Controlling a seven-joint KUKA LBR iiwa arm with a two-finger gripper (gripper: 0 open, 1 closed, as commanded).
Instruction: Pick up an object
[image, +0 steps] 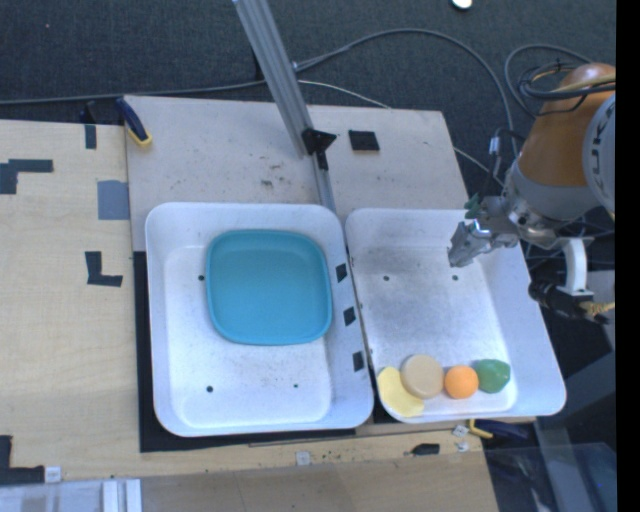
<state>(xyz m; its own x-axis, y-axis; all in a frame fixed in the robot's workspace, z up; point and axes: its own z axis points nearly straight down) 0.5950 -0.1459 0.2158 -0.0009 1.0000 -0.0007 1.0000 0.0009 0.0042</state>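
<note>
Left bin (180, 400): you see a blue square plate (268, 286) lying flat in it, toward the far side; nothing else there is worth a grasp.
Right bin (530, 380): four small pieces sit in a row along its near edge; from the left, a yellow piece (392, 397) partly under a tan round piece (422, 376), then an orange ball (460, 382), then a green piece (492, 374); neighbours touch or nearly touch.
Row axis: runs left to right along the near wall; crowded, so you should expect the fingers to nudge a neighbour.
Gripper (462, 250): hangs over the far right part of the right bin, well apart from the row; nothing visible between its fingers; too small to say how wide it stands.
Key relation: your targets lie toward the near edge from the gripper; the orange ball sits almost straight below it in the view.
</note>
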